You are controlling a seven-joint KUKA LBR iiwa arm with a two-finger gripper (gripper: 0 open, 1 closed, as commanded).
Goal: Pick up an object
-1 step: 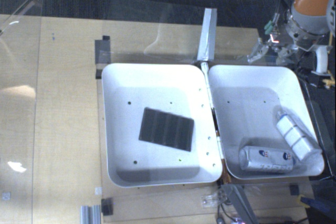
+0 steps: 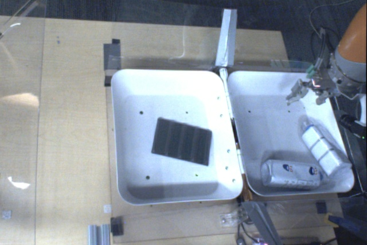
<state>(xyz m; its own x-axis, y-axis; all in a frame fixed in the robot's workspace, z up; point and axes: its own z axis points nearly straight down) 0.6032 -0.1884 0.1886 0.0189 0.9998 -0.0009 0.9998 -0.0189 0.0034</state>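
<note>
Your gripper hangs over the far right corner of the right bin, fingers spread and holding nothing. The nearest pick is the white bottle, just toward the near side of it, long axis slanting toward the near right corner. The silver can lies farther, lengthwise along the near wall. The dark pad is in the left bin, well apart.

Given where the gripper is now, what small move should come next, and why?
Probably travel toward the near side of the right bin and descend: the gripper sits over its far corner, apart from the white bottle and silver can lying there.
</note>
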